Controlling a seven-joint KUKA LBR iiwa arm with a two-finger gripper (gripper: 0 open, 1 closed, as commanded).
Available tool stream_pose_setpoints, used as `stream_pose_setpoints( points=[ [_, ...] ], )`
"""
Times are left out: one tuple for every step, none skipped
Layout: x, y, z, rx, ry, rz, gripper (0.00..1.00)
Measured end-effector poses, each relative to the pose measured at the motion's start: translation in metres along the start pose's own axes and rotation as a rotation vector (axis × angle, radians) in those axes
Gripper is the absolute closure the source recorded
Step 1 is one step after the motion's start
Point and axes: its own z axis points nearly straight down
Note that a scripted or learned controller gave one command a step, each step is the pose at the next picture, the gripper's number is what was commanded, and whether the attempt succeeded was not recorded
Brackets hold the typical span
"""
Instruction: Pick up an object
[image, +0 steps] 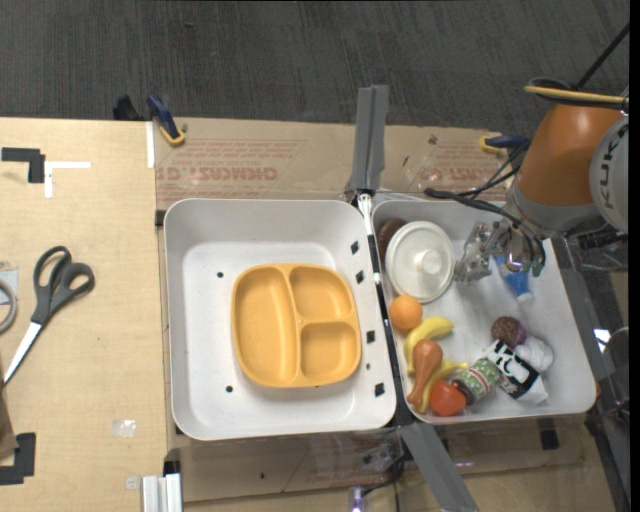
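My gripper (487, 262) hangs over the far part of the right bin (572, 330), just right of a white bowl (420, 258). A small blue object (518, 283) lies just right of and below it, and I see nothing held. Nearer the front lie an orange (405, 313), a banana (431, 330), a brown drumstick-shaped toy (425, 362), a red tomato (447, 398), a small labelled bottle (481, 379), a black-and-white item (518, 366) and a dark purple ball (507, 329).
The left bin (190, 300) holds a yellow divided plate (297, 325). A raised divider (372, 300) separates the two bins. Scissors (50, 290) lie on the bench at far left. The arm's orange band (560, 150) stands above the right bin's far right corner.
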Motion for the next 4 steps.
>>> stream_pose_setpoints(
  points=[
    [0.050, -0.064, -0.001, 0.000, 0.001, -0.378, 1.00],
    [0.049, -0.064, -0.001, 0.000, 0.000, -0.378, 0.00],
    [0.061, -0.063, 0.000, -0.001, 0.000, -0.261, 0.00],
    [0.065, -0.035, 0.000, 0.000, 0.000, -0.156, 0.00]
  ],
)
